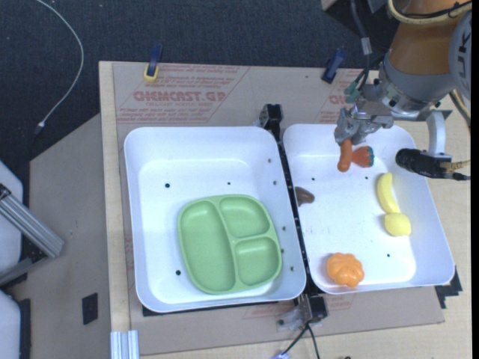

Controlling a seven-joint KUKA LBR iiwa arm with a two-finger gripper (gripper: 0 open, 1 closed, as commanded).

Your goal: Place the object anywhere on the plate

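A big brown bench (217, 96) holds two white bins side by side. The left bin (150, 155) has a green plate (228, 241) lying flat near its front. The plate is split into three parts, so a thing can land in any of them and the job is done. The right bin (426, 260) holds the toys, well apart from the plate, with the bin walls in between.

The grey and orange arm (426, 36) reaches in from the right and hangs over the back of the right bin. It is there because that is where the toys wait to be picked.

The gripper (352, 137) points down. An orange carrot (345, 157) hangs from it, with its green leaf end (364, 156) sticking out to the side. The fingers look pinched together on the top of the carrot, though the view is small there, so I am not fully sure how tight the hold is. The carrot looks lifted a little off the bin floor, not lying flat.

A yellow banana (385, 191) and a yellow lemon (397, 224) lie near the right side. An orange fruit (344, 269) sits at the front. A small brown thing (303, 195) lies by the left wall.

Next, I think the arm must carry the carrot over the walls to the plate.
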